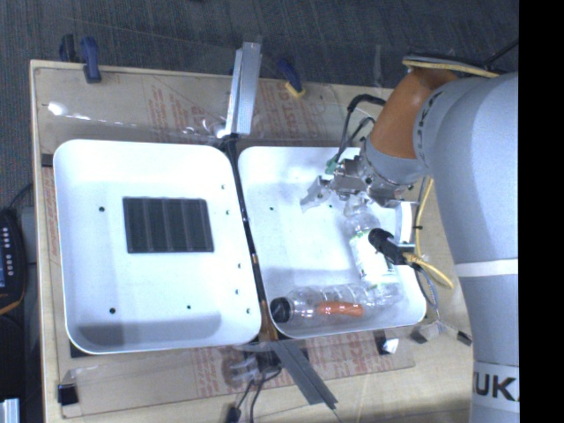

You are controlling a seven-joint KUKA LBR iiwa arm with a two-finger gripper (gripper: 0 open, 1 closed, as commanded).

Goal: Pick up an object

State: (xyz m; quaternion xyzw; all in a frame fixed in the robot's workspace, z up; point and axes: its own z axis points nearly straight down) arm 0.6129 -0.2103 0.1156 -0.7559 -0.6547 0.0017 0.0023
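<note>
1. Camera view: gripper (339, 192) sits over the far half of the right bin (282, 236), above bare white floor. You can't tell how wide it's set.
2. Clear bottle (339, 305) lies on its side along that bin's near wall, black cap to the left.
3. Small white bottle (367, 261) lies by the right wall, between gripper and clear bottle.
4. Left bin (106, 271): dark ribbed panel (167, 225) lies flat mid-floor.
</note>
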